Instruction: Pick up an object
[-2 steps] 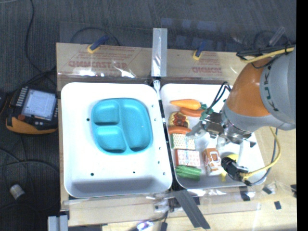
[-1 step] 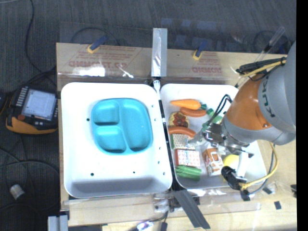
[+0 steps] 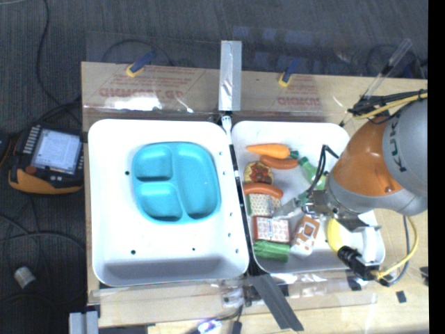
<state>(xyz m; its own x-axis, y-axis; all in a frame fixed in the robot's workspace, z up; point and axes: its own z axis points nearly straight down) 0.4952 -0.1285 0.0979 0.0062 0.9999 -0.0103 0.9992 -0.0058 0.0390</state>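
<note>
Arm (image 3: 375, 169) hides the right bin's (image 3: 292, 127) far side — tool unclear.

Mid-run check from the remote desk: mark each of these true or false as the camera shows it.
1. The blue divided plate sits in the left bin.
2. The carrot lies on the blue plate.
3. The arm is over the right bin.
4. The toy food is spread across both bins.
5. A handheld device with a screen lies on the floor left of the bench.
1. True: the blue divided plate lies in the left bin.
2. False: the carrot lies at the far end of the right bin.
3. True: the arm reaches over it.
4. False: the toy food is all in the right bin.
5. True: the handheld device lies there.
</note>
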